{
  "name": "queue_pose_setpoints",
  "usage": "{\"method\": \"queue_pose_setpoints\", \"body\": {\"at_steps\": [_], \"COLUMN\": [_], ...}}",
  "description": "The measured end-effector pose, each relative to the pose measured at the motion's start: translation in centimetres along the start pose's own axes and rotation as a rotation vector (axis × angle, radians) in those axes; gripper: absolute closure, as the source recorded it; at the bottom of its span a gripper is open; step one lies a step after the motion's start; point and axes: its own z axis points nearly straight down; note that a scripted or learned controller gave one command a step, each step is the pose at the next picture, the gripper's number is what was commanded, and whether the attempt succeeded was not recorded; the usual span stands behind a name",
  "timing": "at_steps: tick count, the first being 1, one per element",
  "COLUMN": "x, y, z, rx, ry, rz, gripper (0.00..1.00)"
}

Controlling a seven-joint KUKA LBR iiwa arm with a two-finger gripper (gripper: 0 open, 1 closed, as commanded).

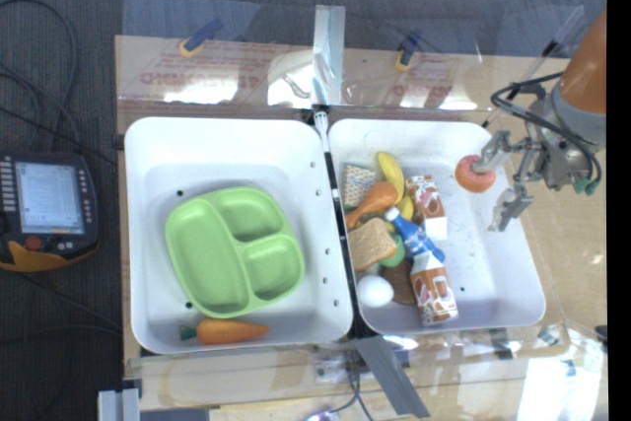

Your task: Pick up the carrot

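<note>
The gripper (501, 180) hovers open-fingered over the right bin (513, 296) (beside a tomato (475, 173)), far from the carrot (229, 331) in the left bin (158, 153).

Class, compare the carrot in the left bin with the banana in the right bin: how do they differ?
The carrot is orange; the banana is yellow. The carrot lies alone on the left bin's floor below the green plate; the banana sits in a pile of other items. The carrot lies roughly level across the view; the banana runs diagonally. Both are elongated food items.
</note>
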Motion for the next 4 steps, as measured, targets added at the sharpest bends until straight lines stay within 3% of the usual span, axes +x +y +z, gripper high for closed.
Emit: {"method": "queue_pose_setpoints", "body": {"at_steps": [1, 2, 3, 4], "x": [0.1, 3.8, 4.4, 2.6], "y": [-1.2, -1.4, 6.2, 11.1], "z": [12.4, 12.6, 12.6, 12.6], "rx": [0.003, 0.009, 0.005, 0.01], "ry": [-0.008, -0.03, -0.032, -0.035], "rz": [0.05, 0.04, 0.163, -0.018], "gripper": [0.0, 0.0, 0.0, 0.0]}}
